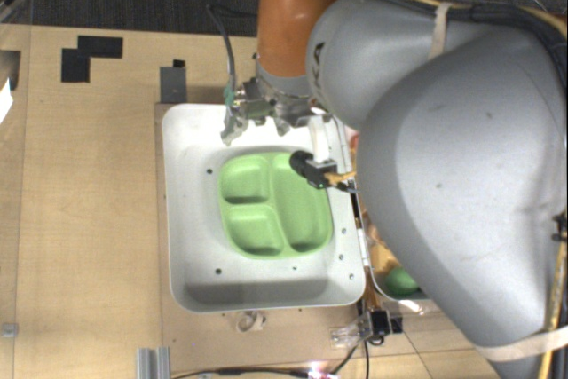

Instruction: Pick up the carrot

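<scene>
Camera view shows the gripper hanging over the far rim of the left bin, above a green divided tray — whether its jaws are wide or narrow I cannot tell. No carrot is identifiable — the pick seems not yet done.

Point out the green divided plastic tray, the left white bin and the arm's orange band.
Green divided plastic tray (271, 207), camera view: centre ridge between compartments.
Left shallow white bin (191, 191), camera view: bare left inner wall.
Orange band (284, 22), camera view: its curved front face.
</scene>
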Tool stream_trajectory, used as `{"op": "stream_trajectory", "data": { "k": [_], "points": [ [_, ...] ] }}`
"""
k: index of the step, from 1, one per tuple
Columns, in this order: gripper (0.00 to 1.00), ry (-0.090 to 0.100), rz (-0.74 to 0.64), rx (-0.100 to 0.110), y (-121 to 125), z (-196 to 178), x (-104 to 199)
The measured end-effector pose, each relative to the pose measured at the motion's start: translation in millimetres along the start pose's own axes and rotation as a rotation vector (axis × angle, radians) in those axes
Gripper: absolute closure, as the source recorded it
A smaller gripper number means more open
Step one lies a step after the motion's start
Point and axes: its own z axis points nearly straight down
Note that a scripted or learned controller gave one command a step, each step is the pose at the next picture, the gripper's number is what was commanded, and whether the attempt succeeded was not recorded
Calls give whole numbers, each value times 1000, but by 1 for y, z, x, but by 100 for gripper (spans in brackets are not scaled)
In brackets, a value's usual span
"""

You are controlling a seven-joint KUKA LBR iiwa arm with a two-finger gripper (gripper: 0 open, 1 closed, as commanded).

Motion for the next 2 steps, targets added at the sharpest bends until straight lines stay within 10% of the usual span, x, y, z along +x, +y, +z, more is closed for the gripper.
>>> {"op": "stream_trajectory", "data": {
  "k": [1, 2],
  "points": [
    [0, 1, 109, -9, 24, -36, 38],
    [100, -1, 101, -16, 25, -48, 39]
  ]
}}
